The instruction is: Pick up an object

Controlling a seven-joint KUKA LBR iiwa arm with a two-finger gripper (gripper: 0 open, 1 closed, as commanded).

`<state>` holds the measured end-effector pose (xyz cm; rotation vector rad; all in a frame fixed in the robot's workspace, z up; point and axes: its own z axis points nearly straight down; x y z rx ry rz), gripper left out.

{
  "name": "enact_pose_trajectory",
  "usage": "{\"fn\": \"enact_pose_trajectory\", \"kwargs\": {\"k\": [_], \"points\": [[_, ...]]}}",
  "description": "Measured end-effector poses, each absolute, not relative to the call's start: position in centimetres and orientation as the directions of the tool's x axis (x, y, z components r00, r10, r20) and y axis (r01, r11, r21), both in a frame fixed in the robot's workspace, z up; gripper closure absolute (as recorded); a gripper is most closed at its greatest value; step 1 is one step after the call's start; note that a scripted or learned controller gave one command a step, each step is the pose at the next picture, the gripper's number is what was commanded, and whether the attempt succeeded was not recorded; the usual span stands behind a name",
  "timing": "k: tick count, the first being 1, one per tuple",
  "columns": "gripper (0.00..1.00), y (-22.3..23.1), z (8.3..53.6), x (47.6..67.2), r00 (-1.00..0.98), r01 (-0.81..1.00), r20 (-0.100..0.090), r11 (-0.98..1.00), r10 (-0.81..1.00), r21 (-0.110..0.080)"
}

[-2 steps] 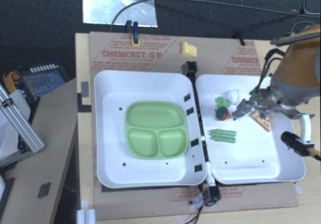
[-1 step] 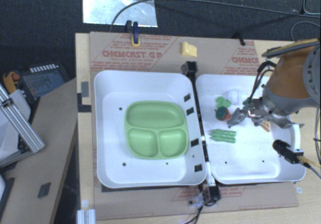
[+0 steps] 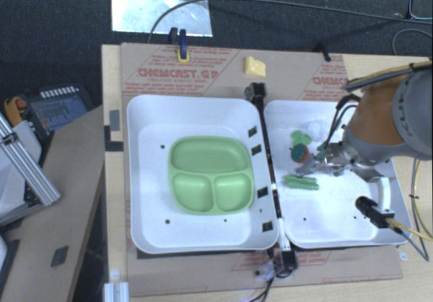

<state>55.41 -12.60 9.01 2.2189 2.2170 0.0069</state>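
A bench topped with a brown printed cardboard sheet [image 3: 223, 67] carries two shallow white bins set side by side and touching along a dark middle seam. The left bin [image 3: 145, 158] holds a pale green divided plate [image 3: 208, 175], lying flat near the bin's centre, with one wide compartment at the far side and two smaller ones at the near side.

The arm [image 3: 385, 118] reaches in from the right and crosses the right edge of the right bin [image 3: 325, 223]. Its orange band sits above a grey wrist, and the wrist bends down and to the left toward the bin's middle. The gripper [image 3: 312, 165] hangs low over the left half of the right bin. Its tip is among the small things there, but whether it is open or closed cannot be told, and nothing can be seen held in it.

The things to pick all lie in the far left part of the right bin. A long green piece [image 3: 301, 183] lies flat just on the near side of the gripper's tip. A round red and teal piece [image 3: 299, 153] sits just beyond the tip, and whether the two touch cannot be told. Farther back lie a small green piece [image 3: 296, 136] and, beside it, a white lump [image 3: 316, 129].

On the cardboard beyond the bins rests a small yellow block [image 3: 255, 66].
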Motion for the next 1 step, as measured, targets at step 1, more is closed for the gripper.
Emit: {"fn": "enact_pose_trajectory", "kwargs": {"k": [1], "points": [[1.00,-12.60,10.10,55.34,-0.001,1.000,-0.001,0.001,1.000,0.005]]}}
